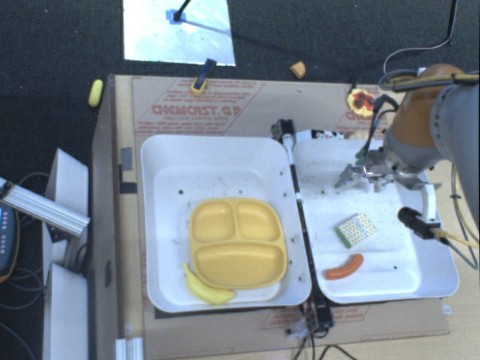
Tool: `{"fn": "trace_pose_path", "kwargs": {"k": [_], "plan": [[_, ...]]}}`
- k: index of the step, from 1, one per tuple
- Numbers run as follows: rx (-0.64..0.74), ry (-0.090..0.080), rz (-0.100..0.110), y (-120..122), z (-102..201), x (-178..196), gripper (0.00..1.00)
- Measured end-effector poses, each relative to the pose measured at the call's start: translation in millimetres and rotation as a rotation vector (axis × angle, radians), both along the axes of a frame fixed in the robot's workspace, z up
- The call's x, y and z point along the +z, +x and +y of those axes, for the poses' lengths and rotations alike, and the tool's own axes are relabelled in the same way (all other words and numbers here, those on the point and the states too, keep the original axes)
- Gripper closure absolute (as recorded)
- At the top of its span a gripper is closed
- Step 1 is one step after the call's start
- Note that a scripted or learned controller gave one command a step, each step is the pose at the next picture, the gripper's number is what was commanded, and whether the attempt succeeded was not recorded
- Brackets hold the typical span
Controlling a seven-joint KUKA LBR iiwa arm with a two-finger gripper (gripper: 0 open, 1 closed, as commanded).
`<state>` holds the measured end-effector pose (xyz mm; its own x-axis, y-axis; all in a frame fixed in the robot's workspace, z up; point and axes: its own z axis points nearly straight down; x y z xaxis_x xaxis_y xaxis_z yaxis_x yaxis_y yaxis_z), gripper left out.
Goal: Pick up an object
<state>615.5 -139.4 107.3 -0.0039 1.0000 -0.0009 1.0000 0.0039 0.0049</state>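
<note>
The brown cardboard sheet [225, 107] under both bins is the largest thing, its red print reading roughly "CHEMCAST GP" along the far edge, though the small lines are too blurred to read. On it the left bin [169, 163] and the right bin [435, 272] sit side by side, touching along a dark centre seam; both are shallow white plastic with rounded corners.

The grey arm [450, 122] comes in from the right over the far right corner of the right bin, its orange band curving above the wrist. The gripper [361, 175] hangs over the far half of that bin, its metal fingers spread apart with nothing between them. Bare white floor lies around it, and more on the bin's near right.

In the left bin a yellow three-compartment plate [238, 242] of smooth plastic fills the near middle, leaving open floor toward the far wall. A yellow banana [204, 289] lies just against the plate's near left rim.

In the right bin a small box [355, 229], green-sided with a dotted white top, lies tilted near the middle, well apart from the gripper. Nearer the front wall lies an orange sausage-shaped piece [344, 268], slightly curved, near the box but not touching it.
</note>
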Motion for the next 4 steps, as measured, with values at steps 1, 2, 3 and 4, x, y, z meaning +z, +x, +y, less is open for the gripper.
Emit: {"fn": "trace_pose_path", "kwargs": {"k": [1, 2, 3, 4], "plan": [[-0.002, 0.001, 0.003, -48.2, 23.5, 15.8, 0.00], [-0.003, 0.001, 0.005, -72.1, 20.7, -23.5, 0.00], [0.001, 0.000, 0.001, 35.6, 26.0, -22.1, 0.00], [-0.001, -0.001, 0.002, 40.3, 11.3, -22.1, 0.00]]}}
